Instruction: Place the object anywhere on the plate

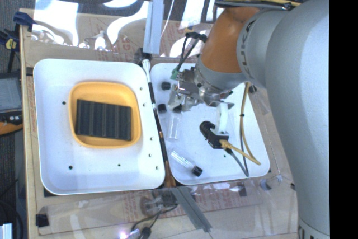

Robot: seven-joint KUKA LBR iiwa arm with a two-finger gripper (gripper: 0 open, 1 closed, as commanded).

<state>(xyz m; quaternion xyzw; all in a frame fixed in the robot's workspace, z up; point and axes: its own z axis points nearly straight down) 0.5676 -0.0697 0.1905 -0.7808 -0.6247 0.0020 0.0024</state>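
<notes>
plate in the left bin, arm over the right bin

the yellow plate (103, 115) sits mid left bin (50, 165). in the right bin (254, 162), a clear tube (185, 160) lies near the front edge; the gripper (178, 102) hangs by the left rim, finger gap unreadable.

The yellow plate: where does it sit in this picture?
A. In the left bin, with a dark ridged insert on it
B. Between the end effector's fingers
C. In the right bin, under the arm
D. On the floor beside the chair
A. The yellow plate lies in the left bin, a dark ridged insert resting on it, while the arm reaches over the right bin.
</notes>
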